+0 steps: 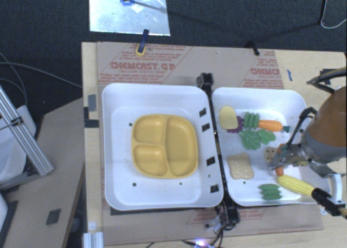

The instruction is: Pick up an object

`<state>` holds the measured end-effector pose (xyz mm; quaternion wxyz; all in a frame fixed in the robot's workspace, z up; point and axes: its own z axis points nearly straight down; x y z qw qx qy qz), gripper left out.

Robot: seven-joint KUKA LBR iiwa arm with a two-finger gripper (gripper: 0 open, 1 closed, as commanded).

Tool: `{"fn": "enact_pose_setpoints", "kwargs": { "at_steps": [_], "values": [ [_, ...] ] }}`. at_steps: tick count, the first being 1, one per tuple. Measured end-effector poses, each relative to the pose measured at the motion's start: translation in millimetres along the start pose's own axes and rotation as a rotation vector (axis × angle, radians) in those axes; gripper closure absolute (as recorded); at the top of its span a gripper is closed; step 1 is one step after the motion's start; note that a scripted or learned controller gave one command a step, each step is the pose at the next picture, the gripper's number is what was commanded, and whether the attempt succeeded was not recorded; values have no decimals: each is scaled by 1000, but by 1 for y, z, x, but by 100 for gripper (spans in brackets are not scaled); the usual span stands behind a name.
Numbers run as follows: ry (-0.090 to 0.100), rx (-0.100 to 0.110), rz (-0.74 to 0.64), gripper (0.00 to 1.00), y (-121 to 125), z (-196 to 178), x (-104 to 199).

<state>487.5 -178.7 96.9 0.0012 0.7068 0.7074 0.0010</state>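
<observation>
Toy foods: several small plastic pieces are lying in the right bin (pixel 295 98) — a pale yellow rounded piece (pixel 227 117) touching a purple bit, a green leafy bunch (pixel 252 131), an orange carrot (pixel 270 125), a tan bread slice (pixel 241 165), a green pea pod (pixel 269 190) and a yellow corn cob (pixel 296 185).
Corn cob: it is lying at a slant near the bin's front right corner, just beside the pea pod, its kernelled yellow surface showing plainly.
Carrot: it is resting beside the leafy bunch, toward the far side of the bin.
Gripper (pixel 280 160): it is reaching down into the right bin from the right, its tip sitting near a small red-orange piece (pixel 279 171) — whether its fingers are released or clenched, I cannot tell.
Arm: the grey body with its orange band is hanging over the bin's right edge.
Left bin (pixel 116 98): it is holding a yellow divided plate (pixel 164 145), well apart from the toy foods.
</observation>
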Motion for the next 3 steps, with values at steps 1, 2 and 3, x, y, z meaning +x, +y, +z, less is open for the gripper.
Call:
{"fn": "enact_pose_setpoints", "kwargs": {
  "at_steps": [1,2,3],
  "values": [
    [1,-5,-9,100,5,-69,53],
    [3,-3,-14,100,50,-89,141],
    [2,-3,-9,100,57,-146,191]
  ]
}}
